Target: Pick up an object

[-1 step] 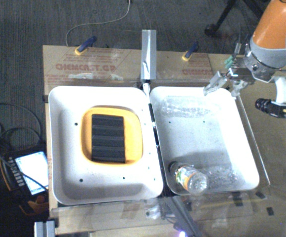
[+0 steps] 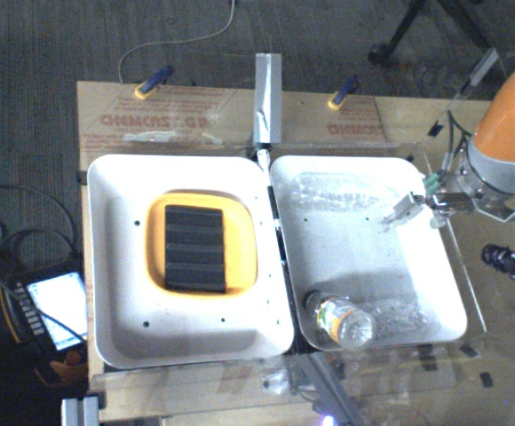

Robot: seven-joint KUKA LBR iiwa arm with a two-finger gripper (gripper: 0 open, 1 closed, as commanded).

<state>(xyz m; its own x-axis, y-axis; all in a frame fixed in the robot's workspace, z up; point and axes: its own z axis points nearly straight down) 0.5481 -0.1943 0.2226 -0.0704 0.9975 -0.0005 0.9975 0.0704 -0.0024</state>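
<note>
The gripper (image 2: 406, 209) hung over the right bin's (image 2: 435, 264) upper right; whether it was wide or narrow could not be told. A clear plastic bottle (image 2: 342, 319) lay at that bin's lower left, long axis slanting, cap toward the frame's upper left.

Right bin (image 2: 435, 264) floor lies open apart from a bottle (image 2: 344, 320) at its near edge.

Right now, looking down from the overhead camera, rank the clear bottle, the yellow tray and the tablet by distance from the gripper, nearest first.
1. Clear bottle, front of the right bin, nearest the gripper.
2. Yellow tray, in the left bin.
3. Tablet, on the floor past the left bin.
</note>
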